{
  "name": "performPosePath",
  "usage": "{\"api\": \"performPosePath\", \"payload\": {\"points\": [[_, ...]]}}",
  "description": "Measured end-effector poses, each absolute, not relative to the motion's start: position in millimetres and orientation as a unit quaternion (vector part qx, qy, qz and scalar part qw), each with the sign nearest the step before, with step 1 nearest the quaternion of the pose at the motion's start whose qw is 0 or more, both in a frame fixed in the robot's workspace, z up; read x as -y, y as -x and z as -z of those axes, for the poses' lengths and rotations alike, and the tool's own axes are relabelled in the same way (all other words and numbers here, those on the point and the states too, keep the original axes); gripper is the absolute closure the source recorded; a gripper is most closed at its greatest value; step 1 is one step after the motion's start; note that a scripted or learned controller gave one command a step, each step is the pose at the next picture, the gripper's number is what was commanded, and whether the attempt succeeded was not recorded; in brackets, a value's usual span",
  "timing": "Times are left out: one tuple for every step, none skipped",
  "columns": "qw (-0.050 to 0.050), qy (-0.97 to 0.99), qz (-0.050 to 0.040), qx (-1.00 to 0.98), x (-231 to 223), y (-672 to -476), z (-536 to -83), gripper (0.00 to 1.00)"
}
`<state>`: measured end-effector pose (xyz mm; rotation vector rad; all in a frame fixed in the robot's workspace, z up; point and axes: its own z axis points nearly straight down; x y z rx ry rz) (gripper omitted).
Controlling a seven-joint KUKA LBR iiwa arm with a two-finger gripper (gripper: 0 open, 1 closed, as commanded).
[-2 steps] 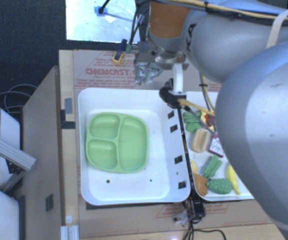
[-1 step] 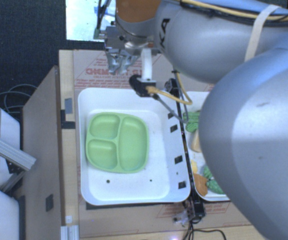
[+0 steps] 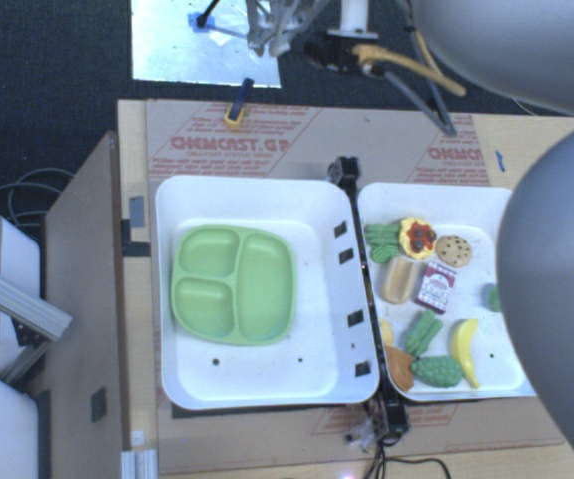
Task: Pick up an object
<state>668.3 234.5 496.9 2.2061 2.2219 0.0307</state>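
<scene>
A single fixed camera looked down from above at a slight slant, taking in both white bins point(image 3: 267, 193) side by side on the bench point(image 3: 207, 143). The grey arm point(image 3: 556, 297) loomed large and blurred at the right edge, close to the lens.

The large grey robot arm point(image 3: 556, 297) fills the right side of the camera view, its rounded, blurred housing (very close to the lens) running from the top edge down to the bottom right corner. The metal two-finger gripper point(image 3: 272, 38) hangs at the top, pointing downward.
</scene>
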Motion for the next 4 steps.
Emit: {"api": "performPosePath", "payload": {"points": [[0.002,-0.703,-0.0027,-0.711,-235,-668.6,-496,1.0],[-0.003,-0.707,0.0066,-0.707,-234,-666.6,-313,1.0],[0.001,-0.706,-0.0008,-0.708,-234,-668.6,-324,0.0],[-0.003,-0.705,0.0028,-0.71,-235,-542.9,-310,0.0]]}}
